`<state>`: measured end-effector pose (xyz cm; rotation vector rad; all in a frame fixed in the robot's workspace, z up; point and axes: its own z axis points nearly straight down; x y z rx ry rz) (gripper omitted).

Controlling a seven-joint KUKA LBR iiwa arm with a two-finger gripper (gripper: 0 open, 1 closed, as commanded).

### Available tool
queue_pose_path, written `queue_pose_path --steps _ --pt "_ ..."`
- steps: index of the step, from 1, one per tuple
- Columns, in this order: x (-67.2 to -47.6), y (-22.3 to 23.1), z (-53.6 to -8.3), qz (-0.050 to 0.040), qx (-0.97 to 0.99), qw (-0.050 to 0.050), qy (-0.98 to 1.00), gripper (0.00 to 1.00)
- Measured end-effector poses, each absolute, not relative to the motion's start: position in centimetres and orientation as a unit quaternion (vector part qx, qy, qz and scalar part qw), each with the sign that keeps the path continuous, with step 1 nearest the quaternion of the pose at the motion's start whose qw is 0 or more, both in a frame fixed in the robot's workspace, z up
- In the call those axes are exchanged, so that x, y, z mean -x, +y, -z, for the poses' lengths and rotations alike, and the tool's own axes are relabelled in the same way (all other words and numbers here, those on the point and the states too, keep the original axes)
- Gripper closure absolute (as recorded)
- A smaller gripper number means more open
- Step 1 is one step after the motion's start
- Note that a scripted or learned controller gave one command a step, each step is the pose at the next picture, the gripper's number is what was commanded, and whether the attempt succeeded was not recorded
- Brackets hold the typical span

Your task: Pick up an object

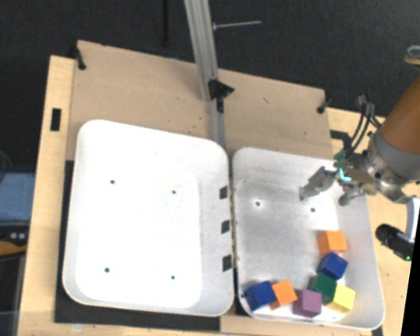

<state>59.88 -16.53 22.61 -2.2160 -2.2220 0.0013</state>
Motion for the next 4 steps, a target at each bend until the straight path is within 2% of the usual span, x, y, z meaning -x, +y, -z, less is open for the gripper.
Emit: queue_pose_path --steps 1,2,4 --pt "-60.0 -16.5 -22.8 0.0008 0.706 0.0 -0.708 0.0" --pt "-59.5 -15.9 -17.1 -0.0022 0.707 0.001 -0.707 0.0" --pt "-59.7 -16.3 -9.7 -0.0009 0.708 -0.002 -0.706 0.0"
